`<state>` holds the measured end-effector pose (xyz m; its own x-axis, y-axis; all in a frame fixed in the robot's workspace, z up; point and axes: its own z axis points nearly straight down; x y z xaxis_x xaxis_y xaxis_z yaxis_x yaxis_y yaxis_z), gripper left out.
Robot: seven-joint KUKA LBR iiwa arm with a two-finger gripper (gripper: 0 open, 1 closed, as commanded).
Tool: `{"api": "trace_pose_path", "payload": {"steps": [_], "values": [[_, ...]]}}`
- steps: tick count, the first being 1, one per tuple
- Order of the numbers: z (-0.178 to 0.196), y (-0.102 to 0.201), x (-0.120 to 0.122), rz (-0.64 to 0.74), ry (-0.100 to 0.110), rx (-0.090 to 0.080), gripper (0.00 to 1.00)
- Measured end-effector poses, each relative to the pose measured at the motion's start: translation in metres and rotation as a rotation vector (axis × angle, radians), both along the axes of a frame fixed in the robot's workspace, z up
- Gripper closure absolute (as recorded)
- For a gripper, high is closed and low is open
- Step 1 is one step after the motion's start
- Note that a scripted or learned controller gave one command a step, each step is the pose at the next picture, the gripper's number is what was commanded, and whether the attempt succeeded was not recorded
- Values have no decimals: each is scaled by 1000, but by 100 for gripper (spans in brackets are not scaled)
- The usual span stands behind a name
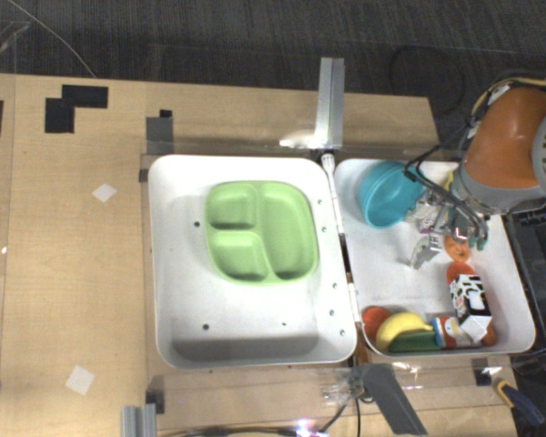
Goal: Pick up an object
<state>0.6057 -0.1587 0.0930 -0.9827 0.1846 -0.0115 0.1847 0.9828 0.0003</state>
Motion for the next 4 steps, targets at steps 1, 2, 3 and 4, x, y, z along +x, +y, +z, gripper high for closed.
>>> {"api": "trace_pose_path", "payload": {"steps": [1, 2, 3, 4], "values": [[-3, 64, -45, -28, -2, 3, 0], [-3, 59, -31, -84, -2, 3, 0], [-4, 67, -22, -218, -2, 3, 0], [-3, 74, -52, -316, -6, 5, 0]]}}
